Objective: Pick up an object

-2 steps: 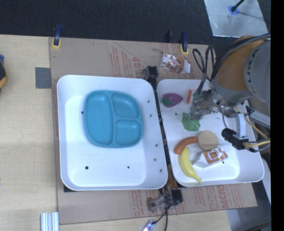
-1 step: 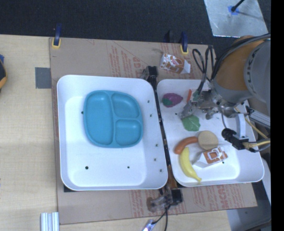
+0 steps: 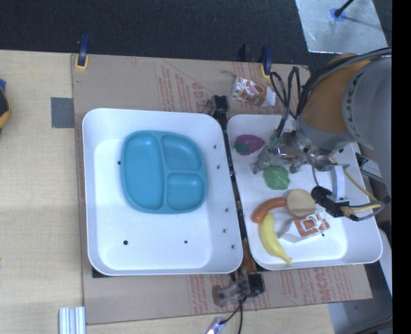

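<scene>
Hand [image 3: 283, 157] first: we see it low over the right bin [image 3: 361, 255], a grey metal cluster at the end of the bulky grey and orange arm [image 3: 344, 106], but we cannot tell whether it is apart or together, because the wrist and cables cover it. Nothing shows between its tips.

Just under it lies a green leafy piece [image 3: 277, 178], crinkled and matte. Just to its left sits a small purple lump [image 3: 247, 144], rounded and dull. Lower in the same bin we find a smooth orange sausage shape [image 3: 266, 208] curving beside a pale tan rounded lump [image 3: 300, 202], the two touching. Below them lies a glossy yellow banana [image 3: 271, 239], curved, its tip near the bin's front wall. A flat white and orange packet [image 3: 311, 225] lies beside the banana.

Over in the left bin [image 3: 101, 256], shallow white plastic with rounded corners, we have one thing: a light blue divided plate [image 3: 163, 172], smooth, with three compartments.

Both bins rest on brown cardboard [image 3: 156, 82] on the pale wooden tabletop [image 3: 24, 207].
</scene>
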Controlling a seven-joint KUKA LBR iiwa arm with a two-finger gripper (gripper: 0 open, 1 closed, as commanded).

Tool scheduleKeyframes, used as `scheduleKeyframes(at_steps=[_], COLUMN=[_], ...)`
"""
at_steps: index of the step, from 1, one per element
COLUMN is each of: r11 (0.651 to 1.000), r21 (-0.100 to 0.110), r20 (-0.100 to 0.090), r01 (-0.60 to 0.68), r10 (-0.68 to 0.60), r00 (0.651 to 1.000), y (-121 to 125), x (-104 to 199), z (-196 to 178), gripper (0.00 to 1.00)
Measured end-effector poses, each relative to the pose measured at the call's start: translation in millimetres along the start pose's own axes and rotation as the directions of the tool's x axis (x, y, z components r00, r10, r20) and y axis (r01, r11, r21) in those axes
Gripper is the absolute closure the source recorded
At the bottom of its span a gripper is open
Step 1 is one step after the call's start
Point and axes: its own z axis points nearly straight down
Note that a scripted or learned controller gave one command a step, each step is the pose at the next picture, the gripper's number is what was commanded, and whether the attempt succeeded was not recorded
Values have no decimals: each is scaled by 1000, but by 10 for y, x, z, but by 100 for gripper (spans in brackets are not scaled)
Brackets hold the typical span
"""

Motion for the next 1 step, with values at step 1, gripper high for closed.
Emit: scheduleKeyframes(at_steps=[1], r11=[1000], r21=[1], r20=[1], r01=[2], r10=[-2], r00=[1000], y=[1], x=[-11], z=[-105], gripper=[100])
